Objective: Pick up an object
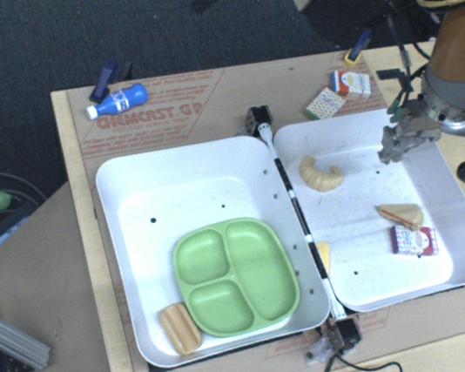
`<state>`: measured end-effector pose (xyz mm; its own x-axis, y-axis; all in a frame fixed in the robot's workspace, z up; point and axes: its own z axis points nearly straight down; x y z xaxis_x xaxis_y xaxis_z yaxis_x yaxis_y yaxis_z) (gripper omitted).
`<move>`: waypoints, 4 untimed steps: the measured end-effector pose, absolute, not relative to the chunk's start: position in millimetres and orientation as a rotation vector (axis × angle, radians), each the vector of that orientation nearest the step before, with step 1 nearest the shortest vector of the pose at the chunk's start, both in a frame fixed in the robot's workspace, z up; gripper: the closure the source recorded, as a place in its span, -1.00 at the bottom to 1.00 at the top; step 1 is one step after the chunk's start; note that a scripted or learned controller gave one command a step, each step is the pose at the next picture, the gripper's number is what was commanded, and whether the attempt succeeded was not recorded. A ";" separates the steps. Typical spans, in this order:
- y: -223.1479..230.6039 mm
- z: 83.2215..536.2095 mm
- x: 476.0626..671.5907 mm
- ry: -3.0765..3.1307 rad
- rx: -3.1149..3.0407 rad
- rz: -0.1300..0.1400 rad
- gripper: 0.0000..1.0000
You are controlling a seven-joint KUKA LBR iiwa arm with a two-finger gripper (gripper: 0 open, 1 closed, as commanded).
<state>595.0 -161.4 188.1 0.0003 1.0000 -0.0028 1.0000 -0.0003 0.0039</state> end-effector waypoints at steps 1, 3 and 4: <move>-160.2 186.7 594.5 2.220 2.221 0.000 -1.00; -190.1 83.6 530.0 2.223 2.223 -0.001 -1.00; -191.4 96.1 531.8 2.218 2.219 0.002 1.00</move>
